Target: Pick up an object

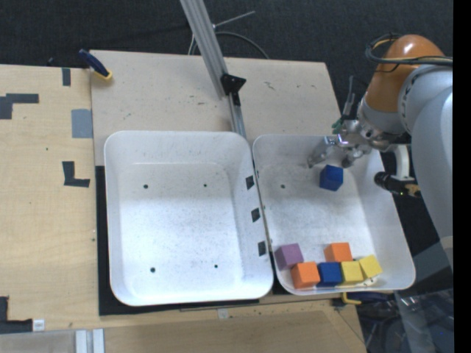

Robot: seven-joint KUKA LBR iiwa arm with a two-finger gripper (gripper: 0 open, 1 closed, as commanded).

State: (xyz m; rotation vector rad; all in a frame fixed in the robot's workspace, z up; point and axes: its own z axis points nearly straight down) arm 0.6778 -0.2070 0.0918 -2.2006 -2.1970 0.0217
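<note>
Since the grasp depends on it, key relation: the blue cube lies just below and slightly left of the gripper, near it but apart.
Cube place: upper middle of the right bin, alone on the floor, tilted a little, no clear long axis.
Gripper state: fingers spread wide with nothing between them, as far as the slant allows.
Other blocks: purple block, orange, blue and yellow ones crowd the lower edge of the frame's right bin, well apart from the gripper.
Hard to make out: fingertip height above the floor; whether the cube touches a finger's shadow or the finger.
Judgement: a short move down-frame should bracket the cube.
</note>
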